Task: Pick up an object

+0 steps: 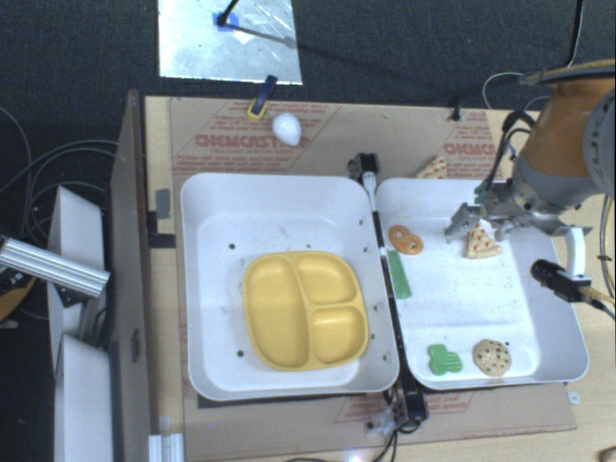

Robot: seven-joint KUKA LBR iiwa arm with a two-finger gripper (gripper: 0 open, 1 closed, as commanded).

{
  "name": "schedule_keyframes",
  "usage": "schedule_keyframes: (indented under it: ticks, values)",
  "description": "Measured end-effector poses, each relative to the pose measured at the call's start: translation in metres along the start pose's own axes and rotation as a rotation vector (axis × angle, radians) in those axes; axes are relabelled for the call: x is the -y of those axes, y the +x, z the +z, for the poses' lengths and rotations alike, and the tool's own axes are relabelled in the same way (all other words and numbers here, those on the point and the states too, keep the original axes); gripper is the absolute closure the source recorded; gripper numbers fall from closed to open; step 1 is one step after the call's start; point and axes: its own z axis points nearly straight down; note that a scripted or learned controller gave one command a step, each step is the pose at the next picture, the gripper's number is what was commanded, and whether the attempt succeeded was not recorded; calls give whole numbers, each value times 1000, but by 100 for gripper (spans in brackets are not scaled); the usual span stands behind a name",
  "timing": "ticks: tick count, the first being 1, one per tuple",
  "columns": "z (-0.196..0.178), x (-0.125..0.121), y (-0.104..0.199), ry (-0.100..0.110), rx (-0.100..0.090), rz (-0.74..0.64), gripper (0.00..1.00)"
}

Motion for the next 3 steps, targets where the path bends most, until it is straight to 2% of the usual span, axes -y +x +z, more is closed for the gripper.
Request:
schedule_keyframes:
  ticks: [1, 2, 3]
  values:
    - [70, -72, 59, -8, 2, -3, 0]
    - [73, -30, 55, -13, 4, 10, 0]
    - [72, 27, 43, -15, 3, 11, 0]
